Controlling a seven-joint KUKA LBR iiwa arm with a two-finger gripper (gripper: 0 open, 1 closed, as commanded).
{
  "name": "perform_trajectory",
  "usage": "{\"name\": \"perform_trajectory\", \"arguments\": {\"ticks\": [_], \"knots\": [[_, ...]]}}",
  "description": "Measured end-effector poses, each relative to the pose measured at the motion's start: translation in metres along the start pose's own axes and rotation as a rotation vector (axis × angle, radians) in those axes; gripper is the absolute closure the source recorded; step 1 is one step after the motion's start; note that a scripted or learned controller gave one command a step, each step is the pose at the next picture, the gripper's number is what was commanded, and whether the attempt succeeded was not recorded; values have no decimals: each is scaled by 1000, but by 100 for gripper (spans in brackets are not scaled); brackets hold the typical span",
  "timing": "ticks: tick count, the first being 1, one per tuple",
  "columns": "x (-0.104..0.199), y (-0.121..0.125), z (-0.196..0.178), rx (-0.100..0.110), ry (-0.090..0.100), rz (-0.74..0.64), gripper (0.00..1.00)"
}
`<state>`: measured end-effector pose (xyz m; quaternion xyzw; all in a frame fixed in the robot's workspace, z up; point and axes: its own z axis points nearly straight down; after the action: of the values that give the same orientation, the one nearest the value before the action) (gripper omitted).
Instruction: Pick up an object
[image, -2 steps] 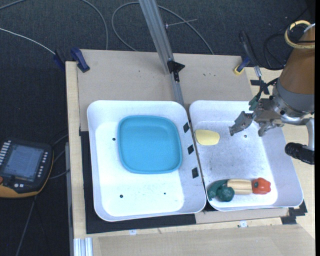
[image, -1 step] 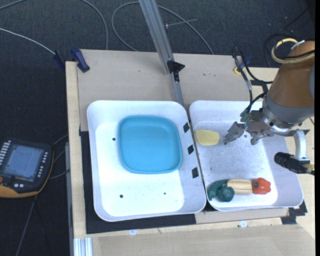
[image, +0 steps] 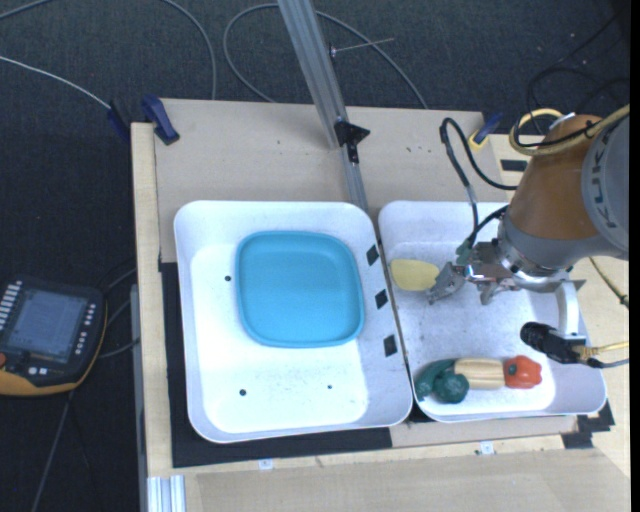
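Observation:
My gripper (image: 464, 290) hangs over the middle of the right bin (image: 430, 225), open, with nothing between its fingers. A yellow, lemon-like object (image: 413, 273) lies just left of the left fingertip (image: 441, 291), near the bin's left wall. Along the bin's front edge lie a dark green object (image: 442, 383), a tan wooden piece (image: 480, 373) and a red object (image: 521, 372) in a row. The arm's orange band and grey wrist hide the right part of the bin.
The left bin (image: 205, 300) holds a light blue square plate (image: 299, 288). A metal pole (image: 318, 70) slants in from the top between the bins. Cables run over the bench at the upper right, and a black part (image: 550, 342) sticks out by the arm.

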<state>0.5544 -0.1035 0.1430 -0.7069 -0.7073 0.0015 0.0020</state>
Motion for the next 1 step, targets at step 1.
{"name": "perform_trajectory", "arguments": {"ticks": [1], "knots": [[0,-1,50,0,0,0,0]]}}
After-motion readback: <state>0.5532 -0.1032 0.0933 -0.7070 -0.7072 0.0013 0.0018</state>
